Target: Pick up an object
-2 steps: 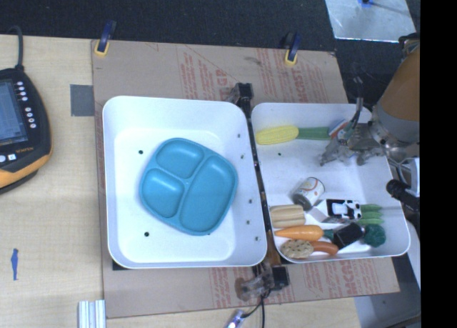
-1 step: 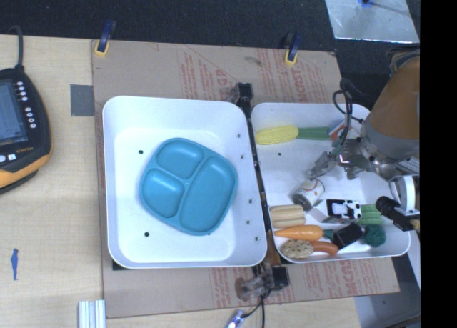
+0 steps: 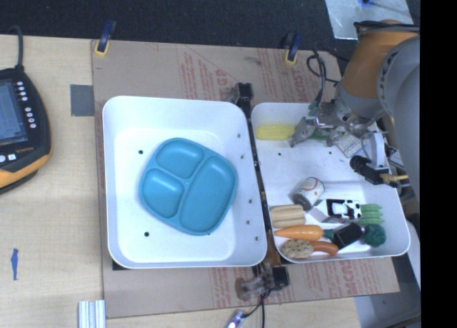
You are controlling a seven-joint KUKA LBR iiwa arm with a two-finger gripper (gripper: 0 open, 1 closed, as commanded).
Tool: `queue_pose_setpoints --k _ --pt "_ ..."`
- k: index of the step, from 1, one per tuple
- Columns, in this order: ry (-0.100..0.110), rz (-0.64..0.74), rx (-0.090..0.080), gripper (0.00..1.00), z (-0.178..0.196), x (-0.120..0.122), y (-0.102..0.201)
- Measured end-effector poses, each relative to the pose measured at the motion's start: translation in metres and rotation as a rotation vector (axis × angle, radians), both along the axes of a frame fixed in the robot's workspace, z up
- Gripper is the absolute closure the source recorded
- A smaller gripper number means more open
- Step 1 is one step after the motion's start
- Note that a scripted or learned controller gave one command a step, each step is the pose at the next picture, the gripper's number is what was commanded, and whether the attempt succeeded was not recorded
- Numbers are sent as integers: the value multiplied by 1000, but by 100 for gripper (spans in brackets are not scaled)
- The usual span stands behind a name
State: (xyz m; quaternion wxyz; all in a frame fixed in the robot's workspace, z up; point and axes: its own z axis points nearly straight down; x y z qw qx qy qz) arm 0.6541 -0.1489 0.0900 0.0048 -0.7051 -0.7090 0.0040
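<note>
Lying at the top-left corner of the right white bin (image 3: 400, 248) — a pale yellow, elongated soft-looking piece (image 3: 275, 131), likely light plastic, probably slick and slightly yielding. Best taken across its narrow width, near the middle. Hovering just beside it to the right: two-finger gripper (image 3: 298, 136), fingers looking parted, nothing between them. Crowding the bin's lower edge — an orange toy carrot (image 3: 300, 233) and a tan ridged roll (image 3: 287, 214). Sitting in the left white bin (image 3: 114, 176): a blue divided plastic plate (image 3: 188, 186).

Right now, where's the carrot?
The carrot lies in the right bin, near its front edge, between the bread roll behind it and the cookie in front.
</note>
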Motion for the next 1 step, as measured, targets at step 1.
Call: queue_pose_setpoints --k 1 --pt "-8 -1 -1 0 2 -82 11"
